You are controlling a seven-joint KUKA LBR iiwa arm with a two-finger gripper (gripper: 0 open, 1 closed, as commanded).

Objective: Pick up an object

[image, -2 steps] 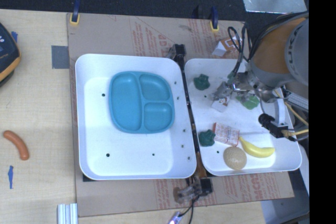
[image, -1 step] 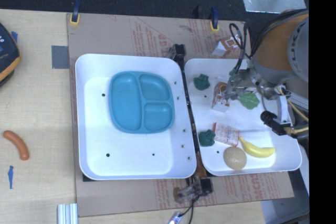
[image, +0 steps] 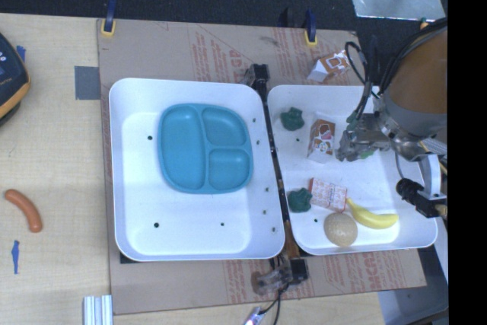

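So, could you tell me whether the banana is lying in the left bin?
No, the banana lies in the right bin, beside a tan ball.

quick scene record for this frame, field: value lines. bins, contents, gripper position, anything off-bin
left bin: shallow white bin holding a blue three-compartment plate
right bin: shallow white bin holding two dark green lumps, two small printed packets, a yellow banana, a beige egg-shaped object
gripper: two-finger gripper low over the right bin, beside the upper packet
gripper fingers: state cannot be told
held object: none visible
off-bin: orange sausage-shaped toy on the bench at far left; small brown-and-white packet above the right bin
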